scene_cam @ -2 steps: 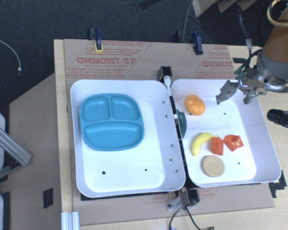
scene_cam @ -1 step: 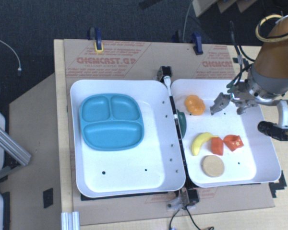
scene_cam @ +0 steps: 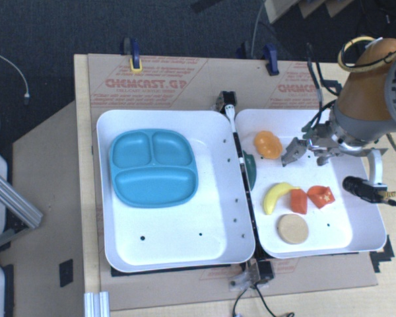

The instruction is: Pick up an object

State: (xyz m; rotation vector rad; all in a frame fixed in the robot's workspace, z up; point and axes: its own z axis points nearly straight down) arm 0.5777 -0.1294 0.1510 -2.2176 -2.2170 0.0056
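Round orange fruit (scene_cam: 268, 144) sitting in the right bin (scene_cam: 366, 233), upper left corner, just beside the gripper (scene_cam: 308, 152), which hangs over it with fingers spread and nothing between them. Banana (scene_cam: 275, 196), red pieces (scene_cam: 311, 199) and tan disc (scene_cam: 293, 229) nearby; blue tray (scene_cam: 154, 167) in the left bin (scene_cam: 214, 226) on a cardboard-covered desk (scene_cam: 86, 177).

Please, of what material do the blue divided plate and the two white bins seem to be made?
The blue divided plate: probably matte plastic, given its even colour and soft moulded ridges. The left bin and the right bin: likely thin glossy plastic, with rounded corners and faint highlights, though the look leaves it open.
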